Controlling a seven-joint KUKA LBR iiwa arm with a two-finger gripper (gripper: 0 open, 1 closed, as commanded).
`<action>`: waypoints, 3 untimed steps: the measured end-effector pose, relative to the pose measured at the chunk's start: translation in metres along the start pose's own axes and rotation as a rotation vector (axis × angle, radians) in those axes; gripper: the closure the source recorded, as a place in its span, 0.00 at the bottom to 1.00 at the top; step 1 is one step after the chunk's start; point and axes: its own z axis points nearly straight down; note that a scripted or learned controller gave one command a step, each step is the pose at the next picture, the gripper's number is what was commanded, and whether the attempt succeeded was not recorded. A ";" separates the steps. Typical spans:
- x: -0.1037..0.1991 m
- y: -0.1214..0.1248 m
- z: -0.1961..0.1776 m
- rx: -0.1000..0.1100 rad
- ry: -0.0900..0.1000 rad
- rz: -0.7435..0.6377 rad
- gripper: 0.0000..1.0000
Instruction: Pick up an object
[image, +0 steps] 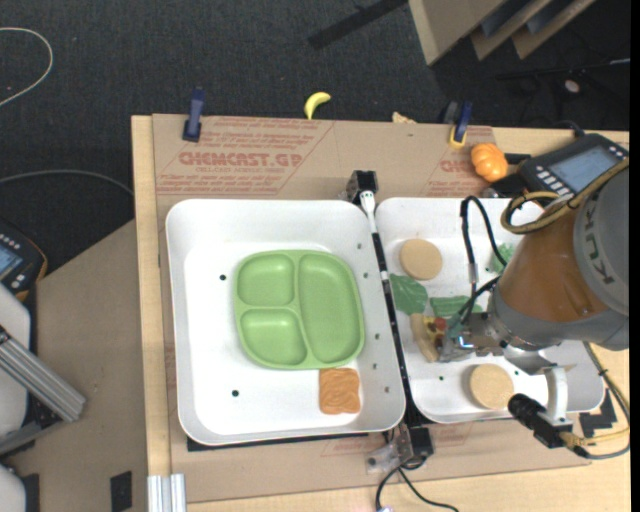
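Two tan discs (421, 259) | one green tray (298, 309) | one orange waffle (340, 390) | tool (452, 340) state unclear

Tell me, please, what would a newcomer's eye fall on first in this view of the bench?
Probably the green divided plate in the middle of the left bin, with an orange waffle-like piece just below it. Next comes the arm, with its orange band, bent over the right bin, where two tan round pieces and some green bits lie.

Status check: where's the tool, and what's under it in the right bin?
Tool low in right bin, over small clutter beside green piece. Grasp unconfirmed. Two tan discs flank it; divided green plate in left bin.
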 end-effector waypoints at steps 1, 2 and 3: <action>-0.001 0.000 -0.010 -0.001 0.000 0.002 1.00; -0.001 0.000 -0.020 -0.002 -0.001 0.003 1.00; -0.001 0.000 -0.029 -0.004 -0.002 0.003 1.00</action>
